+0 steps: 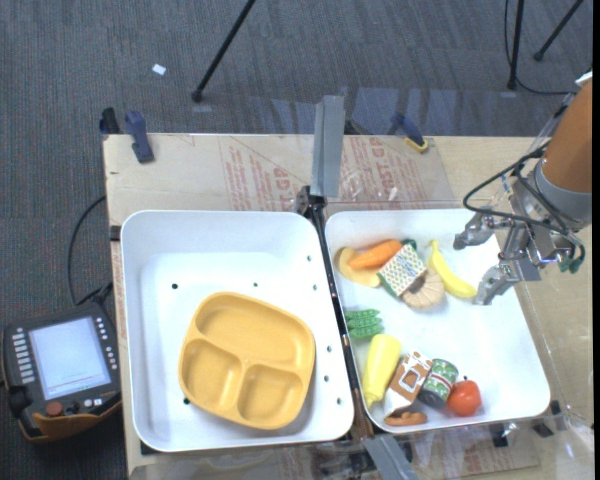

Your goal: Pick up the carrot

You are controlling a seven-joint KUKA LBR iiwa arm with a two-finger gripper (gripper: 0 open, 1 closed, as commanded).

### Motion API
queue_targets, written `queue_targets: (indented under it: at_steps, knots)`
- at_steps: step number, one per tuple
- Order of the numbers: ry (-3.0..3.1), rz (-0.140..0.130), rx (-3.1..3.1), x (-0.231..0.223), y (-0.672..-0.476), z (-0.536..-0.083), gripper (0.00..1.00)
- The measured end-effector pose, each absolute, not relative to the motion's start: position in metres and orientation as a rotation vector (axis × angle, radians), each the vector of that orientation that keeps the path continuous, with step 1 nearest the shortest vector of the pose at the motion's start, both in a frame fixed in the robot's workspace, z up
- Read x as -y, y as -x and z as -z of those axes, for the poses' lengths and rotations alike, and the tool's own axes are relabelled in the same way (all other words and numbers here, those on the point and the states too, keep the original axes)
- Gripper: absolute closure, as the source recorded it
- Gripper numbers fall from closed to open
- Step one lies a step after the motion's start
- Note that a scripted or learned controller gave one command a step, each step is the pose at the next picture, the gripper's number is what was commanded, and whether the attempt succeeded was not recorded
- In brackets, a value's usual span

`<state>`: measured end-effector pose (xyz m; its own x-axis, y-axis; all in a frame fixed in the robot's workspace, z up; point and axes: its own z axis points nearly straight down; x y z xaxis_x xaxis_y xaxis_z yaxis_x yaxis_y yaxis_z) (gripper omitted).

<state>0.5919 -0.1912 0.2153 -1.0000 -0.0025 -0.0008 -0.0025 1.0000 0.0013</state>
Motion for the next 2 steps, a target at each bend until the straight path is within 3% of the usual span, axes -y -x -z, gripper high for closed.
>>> queue_targets:
  at_steps: [1, 2]
  knots:
    - [-0.261, -0.007, -3.139, 0.107, -0.605, -0.129, 0.00]
    - [-0.480, -0.001, -3.097, 0.086, -0.626, -0.094, 0.00]
